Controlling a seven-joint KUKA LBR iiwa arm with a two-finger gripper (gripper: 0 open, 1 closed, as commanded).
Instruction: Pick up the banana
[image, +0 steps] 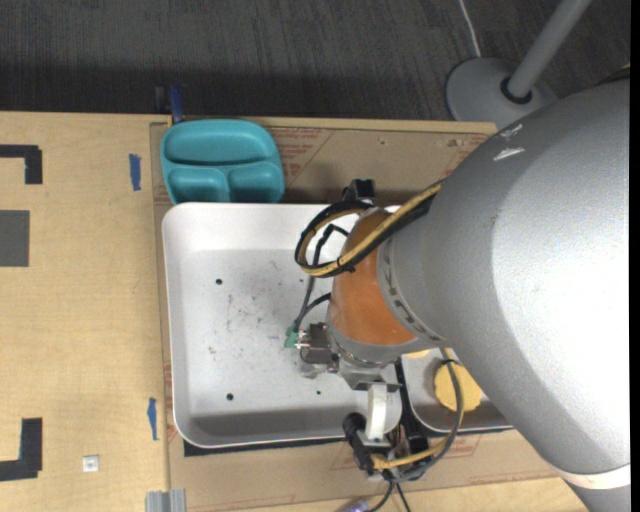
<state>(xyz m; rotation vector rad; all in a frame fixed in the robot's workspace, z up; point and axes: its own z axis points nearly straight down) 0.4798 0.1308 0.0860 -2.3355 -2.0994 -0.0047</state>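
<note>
Arm (520, 270) low over white bin (200, 300)

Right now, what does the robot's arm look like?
The arm is big, round and smooth grey, with an orange band above its wrist. Black and yellow cables loop beside it, and more dangle at the bottom. The gripper end is small grey metal.

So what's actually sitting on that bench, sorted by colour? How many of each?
Teal: 1, the divided tray behind the bin.
White: 1, the shallow bin the arm reaches over.
Yellow: 1, a partly hidden thing under the arm; I cannot tell what it is.
Total: 3.
</note>
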